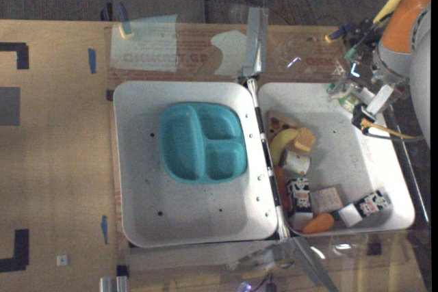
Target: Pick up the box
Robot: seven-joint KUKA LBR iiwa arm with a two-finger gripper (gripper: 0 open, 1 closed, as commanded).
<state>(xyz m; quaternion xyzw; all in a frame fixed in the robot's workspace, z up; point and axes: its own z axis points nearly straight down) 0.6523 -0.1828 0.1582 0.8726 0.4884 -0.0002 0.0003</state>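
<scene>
Arm point(410, 31) up over the right bin's point(383, 161) far right corner, gripper point(361, 96) above the rim, claw state impossible to tell. Box point(298, 193) lying near the bin's left wall, towards the near edge, beside a carrot point(317, 223). Teal tray point(202, 141) centred in the left bin point(137, 202).

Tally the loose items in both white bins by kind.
Teal plastic divided plate: 1
Black-and-white patterned cartons: 2
Yellow banana: 1
Orange carrot: 1
Tan bread-like piece: 1
Small blocks or boxes: 3
Total: 9
</scene>
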